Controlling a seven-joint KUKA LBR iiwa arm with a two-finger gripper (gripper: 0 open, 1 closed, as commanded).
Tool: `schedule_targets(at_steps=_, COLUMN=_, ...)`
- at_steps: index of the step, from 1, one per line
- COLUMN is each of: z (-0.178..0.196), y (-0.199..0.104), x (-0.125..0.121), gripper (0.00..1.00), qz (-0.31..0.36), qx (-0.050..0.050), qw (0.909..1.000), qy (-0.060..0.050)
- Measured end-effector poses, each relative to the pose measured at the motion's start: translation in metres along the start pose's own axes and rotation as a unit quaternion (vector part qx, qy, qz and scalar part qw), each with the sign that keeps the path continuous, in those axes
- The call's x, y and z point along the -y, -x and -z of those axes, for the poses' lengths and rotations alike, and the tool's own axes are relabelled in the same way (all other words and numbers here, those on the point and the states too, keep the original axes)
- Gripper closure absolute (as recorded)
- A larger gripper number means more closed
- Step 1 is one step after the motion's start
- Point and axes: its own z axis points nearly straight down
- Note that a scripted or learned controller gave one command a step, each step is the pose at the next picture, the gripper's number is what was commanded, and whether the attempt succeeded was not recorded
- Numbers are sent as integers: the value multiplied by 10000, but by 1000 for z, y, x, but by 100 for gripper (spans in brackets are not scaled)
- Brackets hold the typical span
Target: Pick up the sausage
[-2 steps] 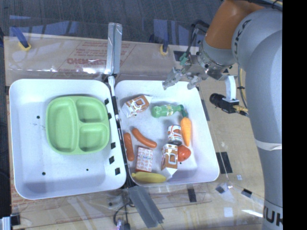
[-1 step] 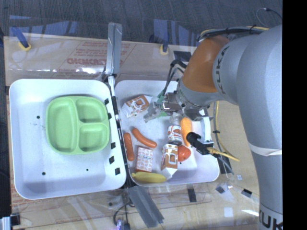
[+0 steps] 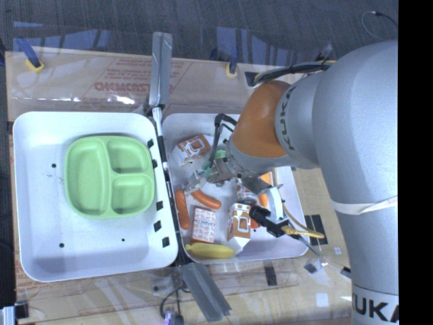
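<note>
Overhead slanted view of the counter (image 3: 81, 80) with two shallow white bins side by side. The left bin (image 3: 34, 202) holds a green divided plate (image 3: 109, 175), lying flat near its centre. The right bin (image 3: 287, 246) holds the food items. A sausage (image 3: 206, 199) lies near the middle of this bin, its long axis running from about ten o'clock to four o'clock. A second, similar sausage (image 3: 182, 209) lies just beside it at nine o'clock, along the bin's left wall, oriented roughly twelve to six. At six o'clock of the first sausage is a small printed carton (image 3: 203, 225), and below that, against the near wall, a banana (image 3: 210, 251). A second carton (image 3: 239, 222) stands at four o'clock, and a packaged snack (image 3: 191, 147) lies at eleven o'clock. The grey arm (image 3: 352, 154), with its orange band (image 3: 260, 127), enters from three o'clock and covers the bin's right half. The hand (image 3: 210, 172) sits just above the first sausage, at its twelve o'clock; whether it is released or clenched cannot be told, and no item is visibly between its tips.
</note>
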Motion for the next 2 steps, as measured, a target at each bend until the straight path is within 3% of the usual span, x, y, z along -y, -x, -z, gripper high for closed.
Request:
schedule_targets(at_steps=1, z=10, y=1, x=0, gripper=100, qz=17, qx=5, qw=10000, qy=0)
schedule_targets(at_steps=2, z=164, y=-82, x=46, gripper=100, qz=737, qx=8, qw=9973, qy=17)
